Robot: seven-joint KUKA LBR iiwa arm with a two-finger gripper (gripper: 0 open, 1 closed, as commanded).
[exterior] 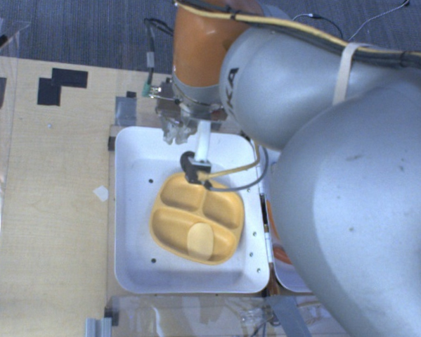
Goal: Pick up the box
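A yellow box (197, 216), shaped like a shallow tray with three compartments, lies in the middle of the left white bin (134, 216). A paler yellow oval piece (200, 240) rests in its front compartment. My gripper (177, 133) hangs over the bin's far rim, just beyond the box's far edge and apart from it. Nothing shows between its tips. The orange band of the wrist rises straight above it.
The big grey arm covers the right side of the view and most of the right bin (289, 280), where a strip of something orange (279, 254) peeks out. Pale wooden bench (47, 191) with black marks (60, 84) lies to the left.
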